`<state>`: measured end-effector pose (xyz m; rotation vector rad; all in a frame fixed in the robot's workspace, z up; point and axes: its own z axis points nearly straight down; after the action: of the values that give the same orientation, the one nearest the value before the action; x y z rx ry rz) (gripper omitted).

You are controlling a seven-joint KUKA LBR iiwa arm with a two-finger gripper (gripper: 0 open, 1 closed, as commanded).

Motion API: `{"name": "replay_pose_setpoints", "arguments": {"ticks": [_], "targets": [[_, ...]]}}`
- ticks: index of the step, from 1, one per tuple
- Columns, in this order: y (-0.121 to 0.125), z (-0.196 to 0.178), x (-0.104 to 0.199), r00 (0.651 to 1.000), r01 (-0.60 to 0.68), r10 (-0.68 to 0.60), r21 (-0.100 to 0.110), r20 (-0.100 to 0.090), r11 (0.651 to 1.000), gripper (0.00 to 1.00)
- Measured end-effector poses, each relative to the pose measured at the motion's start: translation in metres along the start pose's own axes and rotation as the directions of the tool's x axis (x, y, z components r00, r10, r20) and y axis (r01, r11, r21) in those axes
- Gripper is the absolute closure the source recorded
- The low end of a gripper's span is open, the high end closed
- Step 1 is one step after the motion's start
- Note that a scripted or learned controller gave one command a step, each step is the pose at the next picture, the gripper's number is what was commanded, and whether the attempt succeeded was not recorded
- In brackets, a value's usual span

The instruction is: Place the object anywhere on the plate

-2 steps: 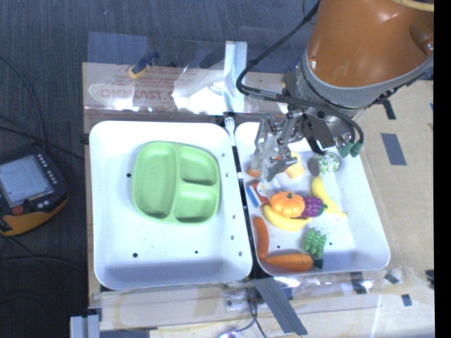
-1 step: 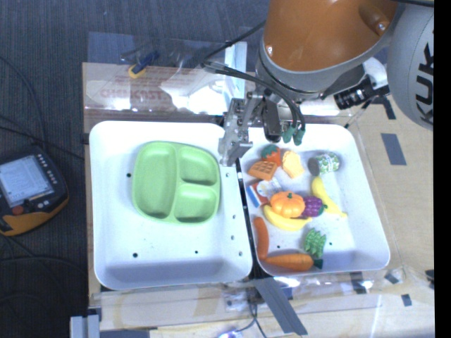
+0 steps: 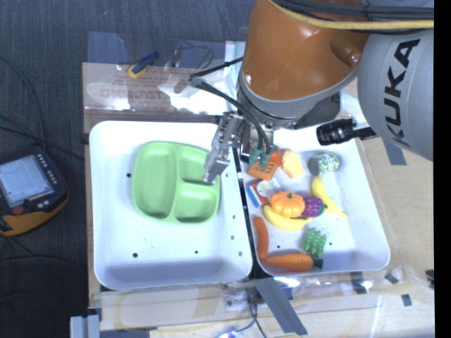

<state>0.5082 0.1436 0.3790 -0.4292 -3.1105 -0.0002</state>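
Over the right edge of the green plate (image 3: 174, 182), near the frame's centre, hangs the pincer (image 3: 217, 162); whether it is apart, together or clamped on anything I cannot tell. Toy foods, a pumpkin (image 3: 287, 203) and banana (image 3: 325, 194) among them, lie in the right bin (image 3: 373, 239), right of the pincer, with the plate directly beneath and leftward.

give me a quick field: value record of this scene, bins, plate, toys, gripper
left bin: holds the green plate, three compartments, nothing seen on it
right bin: pile of toy food
toys: pumpkin, banana, grapes, carrot, broccoli
gripper: over the plate's right edge, near the wall between the bins
held object: none seen between the fingers
task state: nothing placed on the plate yet
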Motion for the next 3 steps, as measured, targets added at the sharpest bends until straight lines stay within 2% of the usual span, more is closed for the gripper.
{"name": "replay_pose_setpoints", "arguments": {"ticks": [1,2,3], "targets": [[-0.043,0.103,-0.020,0.965,-0.263,0.263,0.004,-0.002,0.965,1.00],[-0.034,0.115,-0.054,0.838,-0.545,0.545,0.002,0.000,0.838,1.00],[-0.034,0.107,-0.055,0.839,-0.545,0.545,0.003,-0.001,0.839,1.00]]}}
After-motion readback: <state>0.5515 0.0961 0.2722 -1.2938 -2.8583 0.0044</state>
